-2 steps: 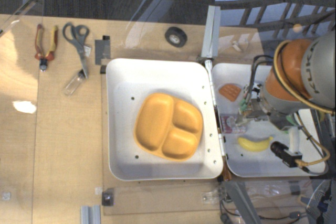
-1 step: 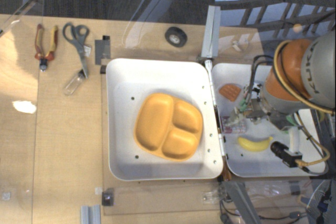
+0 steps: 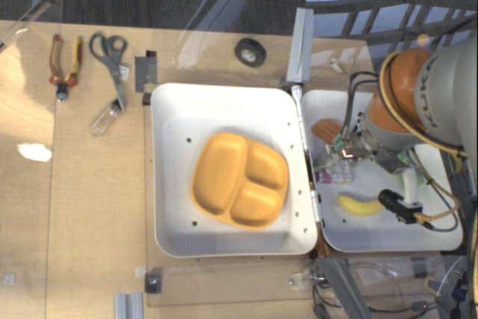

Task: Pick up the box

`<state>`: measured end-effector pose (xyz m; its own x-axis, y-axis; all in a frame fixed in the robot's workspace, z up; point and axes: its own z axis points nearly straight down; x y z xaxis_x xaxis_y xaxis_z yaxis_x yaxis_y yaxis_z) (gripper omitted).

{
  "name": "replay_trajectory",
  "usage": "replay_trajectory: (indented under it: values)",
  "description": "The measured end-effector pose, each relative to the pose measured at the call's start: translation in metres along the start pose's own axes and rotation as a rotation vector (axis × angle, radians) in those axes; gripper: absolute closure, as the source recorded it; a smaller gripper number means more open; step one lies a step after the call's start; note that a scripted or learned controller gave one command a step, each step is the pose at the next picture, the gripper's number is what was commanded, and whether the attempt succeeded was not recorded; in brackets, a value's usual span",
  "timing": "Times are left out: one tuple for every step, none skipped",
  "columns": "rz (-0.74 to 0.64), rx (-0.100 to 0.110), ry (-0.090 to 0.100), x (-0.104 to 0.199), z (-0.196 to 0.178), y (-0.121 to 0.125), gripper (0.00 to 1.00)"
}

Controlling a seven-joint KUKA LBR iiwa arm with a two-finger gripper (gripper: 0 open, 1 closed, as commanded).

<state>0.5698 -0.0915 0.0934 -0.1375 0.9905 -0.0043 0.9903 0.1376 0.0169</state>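
Camera view, looking down at a slant on a bench with two white bins side by side. The gripper (image 3: 346, 151) hung low in the right-hand bin (image 3: 388, 244), beyond the banana (image 3: 360, 206) and a little to its left; you could not tell whether it was apart or together, because the wrist hid it. What you would most likely take for the box (image 3: 334, 174) was a small, clear, blurred object with a hint of pink, lying just up and left of the banana and just under the gripper. Judged from its look, it would be light, thin-walled and slick, likely to skid or buckle under a hard squeeze, so you would do best to take it across its short sides with a gentle close. The bin's dividing wall (image 3: 306, 160) stood near it, on the side away from the banana, and could block a wide approach. A flat orange-brown thing (image 3: 326, 130) lay farther beyond the banana, near the gripper. A pale green and white object (image 3: 408, 180) lay up and right of the banana. Well left of the banana, the other bin (image 3: 172, 160) held a yellow divided tray (image 3: 240, 179). Scissors (image 3: 112, 60), pliers (image 3: 63, 63) and a tape roll (image 3: 250, 51) lay on the bench, well apart from the banana.
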Motion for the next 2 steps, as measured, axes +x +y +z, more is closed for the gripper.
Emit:
replay_trajectory:
  values:
    - [-0.001,-0.020,-0.013,-0.0036,-0.0153,0.0056,1.00]
    - [-0.002,-0.018,-0.011,-0.0028,-0.0140,0.0048,0.00]
